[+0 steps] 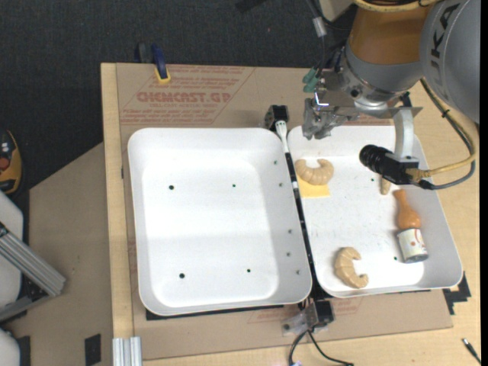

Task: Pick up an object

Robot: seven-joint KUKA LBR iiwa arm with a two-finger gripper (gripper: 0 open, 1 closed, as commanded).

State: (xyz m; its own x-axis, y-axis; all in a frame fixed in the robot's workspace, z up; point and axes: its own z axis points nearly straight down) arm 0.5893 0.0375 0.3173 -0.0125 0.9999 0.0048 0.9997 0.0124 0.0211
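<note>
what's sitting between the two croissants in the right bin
In the camera view, a yellow square lies just below the upper croissant; from there to the lower croissant is bare bin floor.

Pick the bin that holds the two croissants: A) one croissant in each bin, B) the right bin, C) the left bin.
B: one croissant lies near the top of the right bin by a yellow square, and the other croissant lies near that bin's bottom edge.

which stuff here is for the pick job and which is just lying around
Job: gripper; upper croissant; lower croissant; yellow square; small bottle; right bin.
Lying about: left bin; blue clamp; cardboard sheet.
</note>
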